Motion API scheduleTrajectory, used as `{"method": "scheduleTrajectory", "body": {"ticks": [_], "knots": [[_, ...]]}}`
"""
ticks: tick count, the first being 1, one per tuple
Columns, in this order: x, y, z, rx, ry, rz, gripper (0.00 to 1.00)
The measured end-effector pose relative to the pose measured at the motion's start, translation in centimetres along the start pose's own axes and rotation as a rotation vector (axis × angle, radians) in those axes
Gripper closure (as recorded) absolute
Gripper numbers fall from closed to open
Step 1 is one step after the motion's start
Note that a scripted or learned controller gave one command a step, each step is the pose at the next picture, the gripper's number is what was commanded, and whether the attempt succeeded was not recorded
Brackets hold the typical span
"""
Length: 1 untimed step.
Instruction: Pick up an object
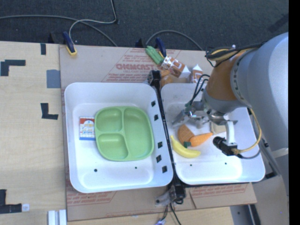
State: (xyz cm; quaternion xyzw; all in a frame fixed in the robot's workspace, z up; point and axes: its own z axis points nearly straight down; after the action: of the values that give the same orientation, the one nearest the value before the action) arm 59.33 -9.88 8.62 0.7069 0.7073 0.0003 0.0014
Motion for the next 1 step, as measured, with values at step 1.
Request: {"method": "scheduleTrajectory", "body": {"ticks": [1], "knots": [[-0.46,-2.76,-0.03,-0.002,0.000,0.000,0.00]]}}
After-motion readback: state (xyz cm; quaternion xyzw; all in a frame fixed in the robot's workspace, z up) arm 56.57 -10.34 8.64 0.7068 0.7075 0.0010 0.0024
